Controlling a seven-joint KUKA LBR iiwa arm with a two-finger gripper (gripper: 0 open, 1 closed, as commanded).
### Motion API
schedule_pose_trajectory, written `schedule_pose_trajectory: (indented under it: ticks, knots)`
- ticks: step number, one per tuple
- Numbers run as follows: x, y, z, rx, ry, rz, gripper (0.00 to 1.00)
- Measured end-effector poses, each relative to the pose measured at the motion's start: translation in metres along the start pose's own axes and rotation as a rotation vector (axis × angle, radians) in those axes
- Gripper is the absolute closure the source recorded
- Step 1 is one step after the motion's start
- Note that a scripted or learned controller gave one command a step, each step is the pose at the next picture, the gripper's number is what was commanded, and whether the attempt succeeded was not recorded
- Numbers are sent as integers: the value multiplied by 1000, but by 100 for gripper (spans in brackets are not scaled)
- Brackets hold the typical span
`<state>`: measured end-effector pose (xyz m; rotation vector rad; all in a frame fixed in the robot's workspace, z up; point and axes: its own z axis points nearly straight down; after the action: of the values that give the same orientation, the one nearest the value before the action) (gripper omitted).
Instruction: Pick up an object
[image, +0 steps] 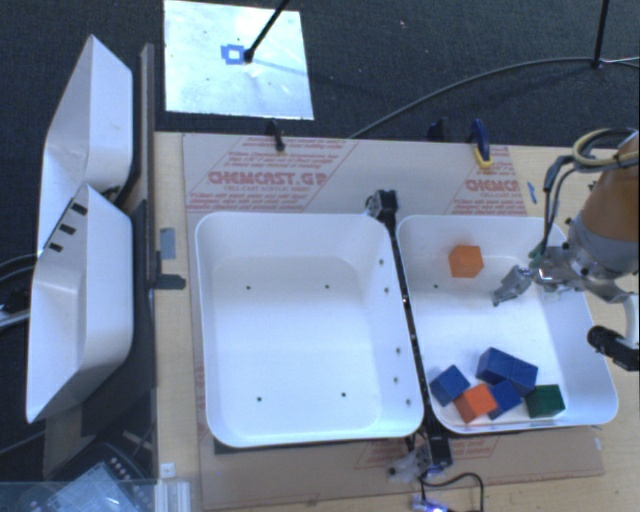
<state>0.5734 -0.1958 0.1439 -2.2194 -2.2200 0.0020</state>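
Two white bins side by side: left bin (300, 330), right bin (585, 340). Reaching in at 3 o'clock, grey arm (610, 230), gripper (512, 287) low over the right bin's middle, fingers spread, nothing between them.

At 11 o'clock from the gripper and near it, alone on the bin floor, orange cube (466, 261): likely the easiest pick. Probably light, stiff, smooth-faced; best pinched across two opposite flat sides, squarely, since a corner grip may slip.

Toward 6 o'clock, packed together at the bin's lower edge: large blue block (505, 367), small blue cube (449, 383), second orange cube (478, 401), green cube (545, 401). Touching neighbours, little finger room there.
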Motion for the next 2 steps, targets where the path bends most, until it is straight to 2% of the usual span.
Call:
schedule_pose_trajectory:
  ticks: [1,2]
  knots:
    - [0,-1,52,1,0,0,0]
    - [0,1,39,-5,-2,0,100]
